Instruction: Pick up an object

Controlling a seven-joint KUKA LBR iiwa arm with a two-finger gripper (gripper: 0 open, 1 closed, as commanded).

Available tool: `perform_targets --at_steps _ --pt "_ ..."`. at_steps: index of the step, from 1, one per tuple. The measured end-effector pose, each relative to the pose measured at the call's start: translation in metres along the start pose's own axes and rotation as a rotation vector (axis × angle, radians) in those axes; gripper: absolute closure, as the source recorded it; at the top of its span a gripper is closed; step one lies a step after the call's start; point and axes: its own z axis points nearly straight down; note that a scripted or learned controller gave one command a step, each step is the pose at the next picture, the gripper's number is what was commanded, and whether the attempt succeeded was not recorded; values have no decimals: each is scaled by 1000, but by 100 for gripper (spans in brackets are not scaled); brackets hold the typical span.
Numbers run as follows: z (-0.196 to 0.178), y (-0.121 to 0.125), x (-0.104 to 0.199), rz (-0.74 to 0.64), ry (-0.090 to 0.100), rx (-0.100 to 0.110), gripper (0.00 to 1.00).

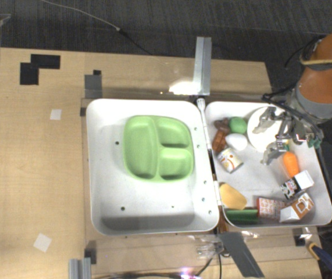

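Fingers (268, 136) open above R bin (322, 211)

arm (327, 74): cut off by the right edge of the frame
small cartons (296, 196), lower right: print too small to read
gripper (275, 133): fingers unclear

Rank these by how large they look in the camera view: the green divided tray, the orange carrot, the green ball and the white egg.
1. green divided tray
2. orange carrot
3. green ball and white egg, too alike to separate.
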Motion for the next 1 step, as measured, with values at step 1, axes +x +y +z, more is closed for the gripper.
perform_targets --at_steps 1 --pt "94 -72 20 -82 -9 6 0"
